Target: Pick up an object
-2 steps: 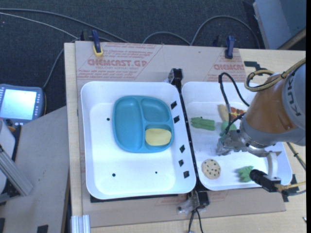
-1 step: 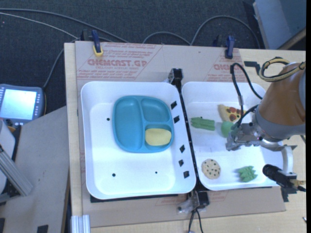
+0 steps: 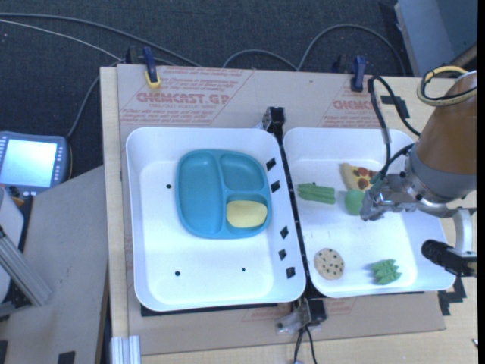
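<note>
My gripper hangs low in the right bin, right beside a small green round object that touches or sits just left of its tip. A pizza slice lies just behind it. Further left in the same bin is a green oblong piece. A cookie and a green leafy piece rest near the bin's front edge. Whether anything is between the fingers cannot be made out.
The left bin bears a blue divided tray with a yellow lump in its front right compartment. A black divider runs between the bins. Cables loop over the arm at the right.
</note>
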